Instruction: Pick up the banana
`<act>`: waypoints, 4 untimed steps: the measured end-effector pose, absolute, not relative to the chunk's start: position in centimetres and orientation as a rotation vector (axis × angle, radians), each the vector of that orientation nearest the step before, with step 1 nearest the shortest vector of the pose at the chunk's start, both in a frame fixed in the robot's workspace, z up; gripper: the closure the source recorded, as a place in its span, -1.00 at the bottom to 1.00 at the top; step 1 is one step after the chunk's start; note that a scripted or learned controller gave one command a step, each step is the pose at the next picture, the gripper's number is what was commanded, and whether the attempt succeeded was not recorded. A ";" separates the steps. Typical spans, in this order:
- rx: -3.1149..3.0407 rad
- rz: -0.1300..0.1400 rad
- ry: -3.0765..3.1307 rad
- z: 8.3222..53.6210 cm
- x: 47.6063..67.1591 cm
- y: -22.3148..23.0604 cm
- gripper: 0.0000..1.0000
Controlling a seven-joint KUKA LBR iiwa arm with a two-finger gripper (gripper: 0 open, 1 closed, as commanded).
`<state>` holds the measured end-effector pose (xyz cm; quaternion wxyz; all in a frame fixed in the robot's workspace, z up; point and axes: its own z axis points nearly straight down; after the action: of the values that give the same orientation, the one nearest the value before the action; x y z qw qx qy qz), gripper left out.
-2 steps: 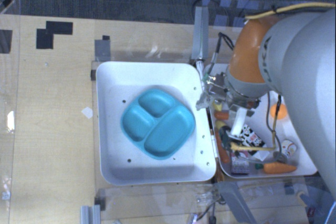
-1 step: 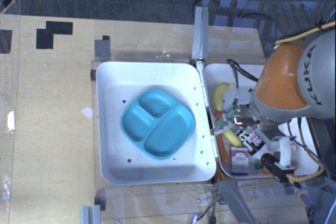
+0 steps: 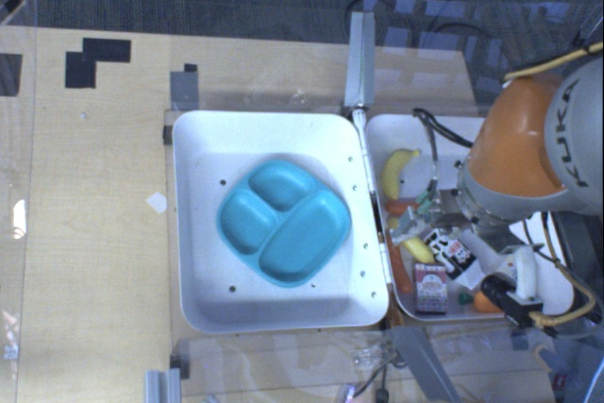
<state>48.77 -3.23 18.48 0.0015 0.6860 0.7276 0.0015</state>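
The wooden bench [image 3: 94,231] is seen from above, with two shallow white bins set side by side on it. The left bin [image 3: 203,297] is occupied near its middle by a blue divided plate [image 3: 284,221] with three compartments. The right bin [image 3: 377,139] is largely covered by the arm [image 3: 519,151], whose orange band and grey body are stretched across the bin's right half from the right edge.

The gripper [image 3: 444,212] is lowered into the middle of the right bin, among the clutter there; whether it is open or closed cannot be told, as its tip is hidden among the objects and by the wrist above it.

The banana [image 3: 398,171] is found near the far left corner of the right bin, lying beside the left wall, well apart from nothing but just left of the gripper's cables, and it is not held. A second small yellow piece [image 3: 418,249] is seen nearer the front, beside a small printed box [image 3: 430,287] at the near edge. An orange object [image 3: 484,302] is partly visible at the near right, under a black cylindrical part [image 3: 505,297].
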 end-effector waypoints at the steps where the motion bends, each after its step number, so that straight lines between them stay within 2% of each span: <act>1: 2.128 0.016 2.294 12.0 49.2 -8.4 -1.00; 2: 2.128 0.006 2.304 18.5 51.3 -7.0 -1.00; 3: 2.043 0.004 2.381 18.5 55.9 -7.1 -1.00; 4: 1.753 0.011 2.589 9.5 52.6 -9.1 -1.00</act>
<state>52.64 -9.15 9.50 0.0074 0.5605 0.8281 0.0035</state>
